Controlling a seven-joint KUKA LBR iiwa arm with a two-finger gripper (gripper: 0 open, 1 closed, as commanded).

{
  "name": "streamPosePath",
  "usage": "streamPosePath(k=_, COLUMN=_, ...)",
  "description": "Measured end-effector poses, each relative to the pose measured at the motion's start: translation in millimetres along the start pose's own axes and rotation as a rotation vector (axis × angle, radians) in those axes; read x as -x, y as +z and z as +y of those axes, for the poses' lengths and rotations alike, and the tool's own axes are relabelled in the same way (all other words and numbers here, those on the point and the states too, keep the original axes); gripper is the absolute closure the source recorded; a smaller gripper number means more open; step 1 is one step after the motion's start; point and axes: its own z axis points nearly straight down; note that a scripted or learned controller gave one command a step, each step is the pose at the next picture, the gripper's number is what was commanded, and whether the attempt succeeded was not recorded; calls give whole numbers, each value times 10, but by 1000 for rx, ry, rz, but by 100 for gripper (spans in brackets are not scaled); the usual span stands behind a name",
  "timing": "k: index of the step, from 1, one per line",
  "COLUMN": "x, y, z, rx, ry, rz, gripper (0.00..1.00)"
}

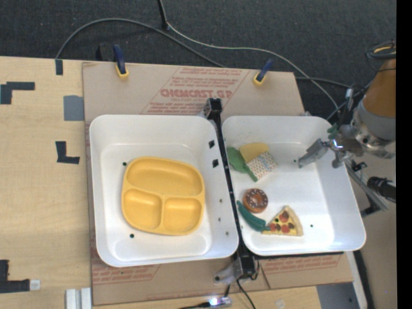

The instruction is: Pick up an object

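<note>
Overhead, two white bins sit side by side on a cardboard sheet [193, 89]. The left bin [103, 172] holds a yellow divided tray [163, 195], lying flat near its middle. The right bin [322, 205] holds toy food gathered toward its left side: a yellow wedge [254, 150] touching a patterned cube [262, 165], a green leaf [237, 159] just beside them, a chocolate donut [255, 200] below, a green bean [251, 219] near the donut, and a pizza slice [284, 223] toward the front. The arm [380, 108] reaches in from the right, and its gripper [320, 152] hangs over the right part of the right bin, well apart from the food. Its fingers look spread, with nothing between them.
</note>
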Motion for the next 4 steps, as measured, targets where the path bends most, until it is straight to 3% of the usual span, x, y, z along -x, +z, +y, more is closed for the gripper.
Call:
streamPosePath(k=1, x=-5, y=-80, z=32, rx=13, ry=-4, rz=-3, gripper=0)
streamPosePath(k=3, x=-53, y=1062, z=89, rx=10, ry=-4, rz=-3, gripper=0)
streamPosePath(k=4, x=-60, y=935, z=96, rx=13, ry=-5, rz=-3, gripper=100)
